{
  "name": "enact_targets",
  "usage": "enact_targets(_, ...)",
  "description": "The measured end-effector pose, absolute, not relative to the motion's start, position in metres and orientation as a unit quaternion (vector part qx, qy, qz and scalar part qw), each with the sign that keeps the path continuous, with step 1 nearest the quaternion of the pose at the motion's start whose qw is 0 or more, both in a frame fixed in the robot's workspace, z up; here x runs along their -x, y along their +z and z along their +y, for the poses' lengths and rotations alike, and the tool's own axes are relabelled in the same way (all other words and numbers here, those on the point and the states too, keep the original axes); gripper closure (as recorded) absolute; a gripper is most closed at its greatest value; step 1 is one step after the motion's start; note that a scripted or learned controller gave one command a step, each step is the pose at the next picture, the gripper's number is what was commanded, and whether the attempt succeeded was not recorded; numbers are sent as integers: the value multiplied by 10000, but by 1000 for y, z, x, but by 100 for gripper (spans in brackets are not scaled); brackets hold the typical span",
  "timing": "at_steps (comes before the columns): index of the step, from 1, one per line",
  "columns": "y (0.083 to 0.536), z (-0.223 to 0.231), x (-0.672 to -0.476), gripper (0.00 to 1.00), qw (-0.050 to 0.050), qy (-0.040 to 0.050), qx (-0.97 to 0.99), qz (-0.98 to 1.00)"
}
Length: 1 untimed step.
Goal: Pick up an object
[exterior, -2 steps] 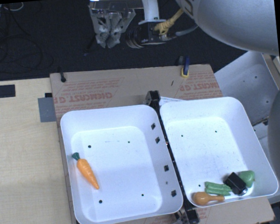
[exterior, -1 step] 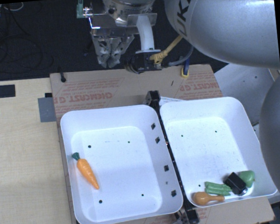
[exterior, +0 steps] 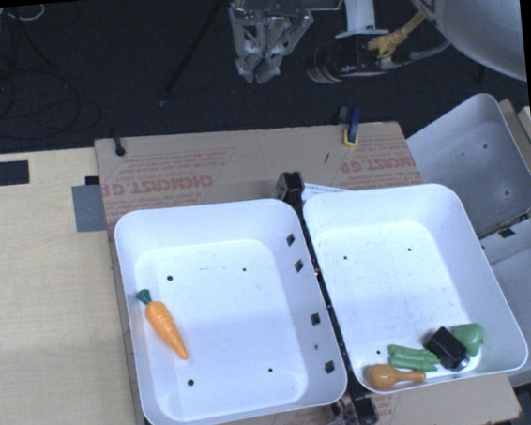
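Gripper (exterior: 266,58) parked high at 12 o'clock, off both bins, nothing held, finger gap unreadable | carrot (exterior: 165,327) alone at 9 o'clock in left bin (exterior: 205,224) | likely light, stiff, slick plastic | best pinched across thick orange middle

Both bins (exterior: 205,224) look like smooth, slightly glossy white plastic. Under them lies matt brown cardboard (exterior: 242,167) on a pale wood-grain worktop (exterior: 40,306).
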State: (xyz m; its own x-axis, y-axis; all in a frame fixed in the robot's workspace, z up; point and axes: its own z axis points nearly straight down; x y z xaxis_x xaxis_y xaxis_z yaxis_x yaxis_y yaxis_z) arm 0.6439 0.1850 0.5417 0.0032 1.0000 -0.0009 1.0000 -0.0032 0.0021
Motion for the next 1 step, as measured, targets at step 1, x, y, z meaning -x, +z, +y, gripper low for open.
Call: enact_targets(1,536,247,-643,100,-15,-16,-7049,7093)
